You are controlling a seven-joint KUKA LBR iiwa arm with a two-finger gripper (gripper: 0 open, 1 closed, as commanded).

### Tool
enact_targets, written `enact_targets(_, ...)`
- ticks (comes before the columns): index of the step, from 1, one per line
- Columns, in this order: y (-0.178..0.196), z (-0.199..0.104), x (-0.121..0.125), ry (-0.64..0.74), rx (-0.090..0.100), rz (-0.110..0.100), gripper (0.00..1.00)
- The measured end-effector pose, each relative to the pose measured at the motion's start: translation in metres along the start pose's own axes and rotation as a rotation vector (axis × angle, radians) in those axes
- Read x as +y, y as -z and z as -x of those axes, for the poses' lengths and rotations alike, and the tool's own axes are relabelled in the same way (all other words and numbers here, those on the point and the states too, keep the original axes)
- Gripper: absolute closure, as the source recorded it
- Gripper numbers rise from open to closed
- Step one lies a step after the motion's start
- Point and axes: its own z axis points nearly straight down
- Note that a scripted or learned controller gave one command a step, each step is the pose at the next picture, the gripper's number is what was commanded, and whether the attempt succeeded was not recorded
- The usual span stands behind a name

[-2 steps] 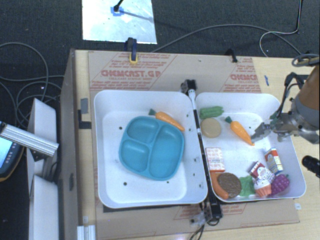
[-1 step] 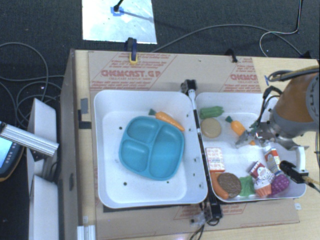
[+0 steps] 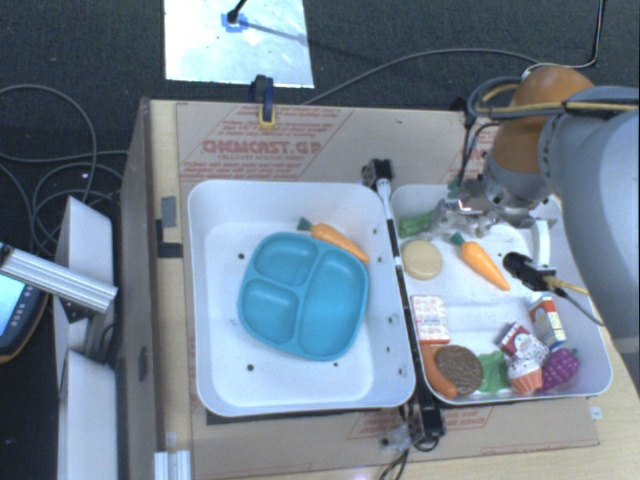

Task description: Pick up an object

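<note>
Camera view, looking down on two white bins. Gripper (image 3: pixel 462 215) low at twelve o'clock of the right bin (image 3: pixel 597 353); jaws' state cannot be told. Carrot (image 3: pixel 483 262) just beside at four o'clock, round biscuit (image 3: pixel 422 259) near at seven. Risk: closing between toys, nudging the carrot, grasping nothing.

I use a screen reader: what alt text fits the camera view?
A grey robot arm's gripper hovers at the far end of the right bin, which holds toy food including a carrot. The left bin holds a blue divided plate.
</note>
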Motion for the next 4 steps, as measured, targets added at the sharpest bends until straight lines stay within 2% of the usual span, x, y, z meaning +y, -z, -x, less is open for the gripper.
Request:
enact_targets(1,0.0,0.0,-0.03,-0.002,0.001,0.009,0.0)
enact_targets(2,0.005,-0.004,-0.063,-0.003,0.001,0.009,0.0)
enact_targets(3,0.016,-0.004,-0.062,-0.002,0.0,0.011,1.0)
enact_targets(4,0.132,-0.107,-0.066,0.001,0.004,0.013,1.0)
